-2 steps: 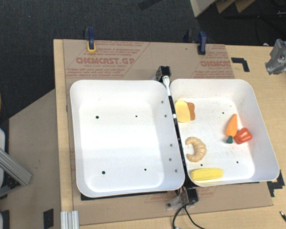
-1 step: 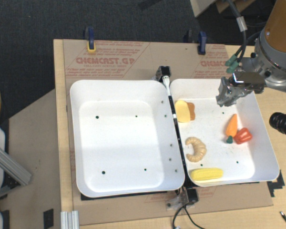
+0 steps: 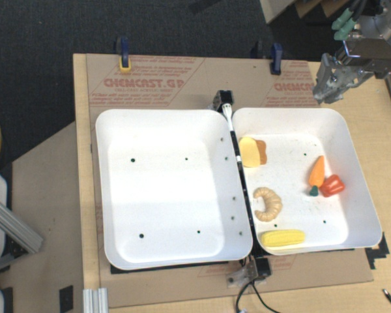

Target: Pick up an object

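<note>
Gripper (image 3: 330, 83) hangs at the upper right of the overhead camera view, above the far right corner of the right bin (image 3: 352, 135), holding nothing; whether it stands apart or together cannot be told. Nearest object is the carrot (image 3: 317, 171), below and slightly left of it, long axis running near to far, touching a red pepper (image 3: 332, 186). Farther left lie a croissant (image 3: 268, 203) and corn (image 3: 283, 238).

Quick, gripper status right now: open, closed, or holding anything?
Gripper: cannot be told; it sits above the right bin's far edge, with no object between it.
</note>
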Tool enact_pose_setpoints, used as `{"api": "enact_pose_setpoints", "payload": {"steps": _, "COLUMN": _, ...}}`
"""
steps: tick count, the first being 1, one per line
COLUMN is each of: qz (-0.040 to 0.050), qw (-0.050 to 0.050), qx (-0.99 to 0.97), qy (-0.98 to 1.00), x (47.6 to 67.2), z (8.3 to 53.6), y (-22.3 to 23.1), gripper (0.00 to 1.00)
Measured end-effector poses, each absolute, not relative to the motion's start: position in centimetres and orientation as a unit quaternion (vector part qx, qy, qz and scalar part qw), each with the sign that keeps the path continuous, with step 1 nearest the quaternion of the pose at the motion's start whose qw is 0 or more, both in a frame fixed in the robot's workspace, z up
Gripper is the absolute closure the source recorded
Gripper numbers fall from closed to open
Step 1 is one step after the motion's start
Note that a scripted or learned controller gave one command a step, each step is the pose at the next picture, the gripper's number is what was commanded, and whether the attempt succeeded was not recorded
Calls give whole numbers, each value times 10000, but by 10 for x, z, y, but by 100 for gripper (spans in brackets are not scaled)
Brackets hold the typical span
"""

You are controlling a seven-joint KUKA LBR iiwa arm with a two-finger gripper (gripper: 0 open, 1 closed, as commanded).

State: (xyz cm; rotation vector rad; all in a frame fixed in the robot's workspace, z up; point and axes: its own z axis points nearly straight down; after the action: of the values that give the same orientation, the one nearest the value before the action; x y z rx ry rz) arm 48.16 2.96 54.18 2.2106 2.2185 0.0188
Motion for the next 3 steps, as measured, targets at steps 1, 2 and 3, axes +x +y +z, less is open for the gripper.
{"api": "enact_pose_setpoints", "payload": {"steps": 1, "qz": -23, "qw": -25, "qx": 7037, "qy": 7105, "x": 478, "z": 485, "y": 119, "gripper": 100}}
{"api": "enact_pose_setpoints", "payload": {"steps": 2, "qz": -59, "qw": -38, "qx": 7042, "qy": 7100, "x": 477, "z": 371, "y": 194, "gripper": 100}}
{"api": "enact_pose_setpoints", "payload": {"steps": 3, "qz": 65, "qw": 18, "qx": 7055, "qy": 7087, "x": 479, "z": 475, "y": 220, "gripper": 100}}
